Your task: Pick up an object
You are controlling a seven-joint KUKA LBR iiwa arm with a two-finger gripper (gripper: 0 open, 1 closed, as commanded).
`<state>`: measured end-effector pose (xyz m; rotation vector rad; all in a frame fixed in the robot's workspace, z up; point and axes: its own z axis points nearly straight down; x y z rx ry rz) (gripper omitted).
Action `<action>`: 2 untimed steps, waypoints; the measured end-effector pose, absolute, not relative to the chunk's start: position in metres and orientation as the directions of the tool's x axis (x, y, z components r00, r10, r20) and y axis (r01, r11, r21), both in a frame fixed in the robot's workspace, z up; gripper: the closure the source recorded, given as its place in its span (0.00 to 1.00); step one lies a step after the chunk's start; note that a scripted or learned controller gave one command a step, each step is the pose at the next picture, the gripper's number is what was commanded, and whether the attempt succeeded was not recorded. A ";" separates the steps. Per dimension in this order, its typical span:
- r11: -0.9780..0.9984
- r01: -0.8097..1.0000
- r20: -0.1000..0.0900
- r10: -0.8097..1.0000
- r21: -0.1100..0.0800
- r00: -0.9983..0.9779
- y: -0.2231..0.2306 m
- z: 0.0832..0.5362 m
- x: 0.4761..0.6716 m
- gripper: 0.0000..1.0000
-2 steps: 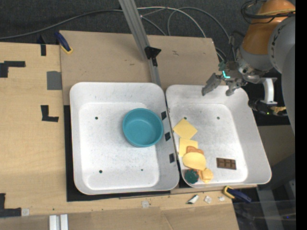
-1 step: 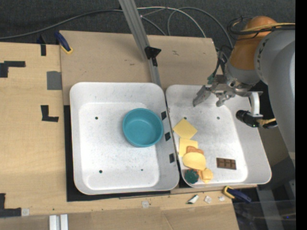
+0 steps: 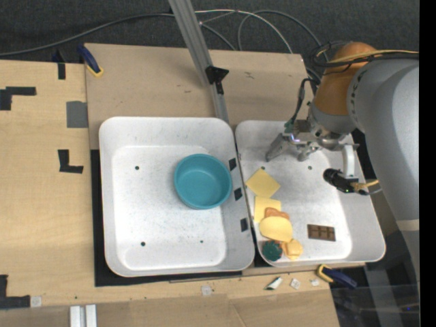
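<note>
Grey arm over the right bin, pile of small items below it.

The grey KUKA arm with its orange band (image 3: 338, 90) reaches in from the right, its two-finger gripper (image 3: 294, 148) hanging over the upper part of the right shallow white bin (image 3: 361, 240) — whether the fingers are open or shut I cannot tell, and nothing shows between them. The left shallow white bin (image 3: 129, 237) holds a round teal plastic bowl (image 3: 202, 181), upright, near its right wall. In the right bin, a flat pale-yellow square piece (image 3: 262, 183) lies along the left wall, below the gripper and apart from it; under it sit a yellow-and-orange lumpy toy (image 3: 276, 227) and a small dark-teal round object (image 3: 272, 251) — touching one another. A brown chocolate-bar-like block (image 3: 321, 233) lies alone to their right.
</note>
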<state>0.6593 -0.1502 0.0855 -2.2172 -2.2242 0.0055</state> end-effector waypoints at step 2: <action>0.001 1.000 -0.001 1.000 0.005 -0.001 -0.150 0.162 0.661 1.00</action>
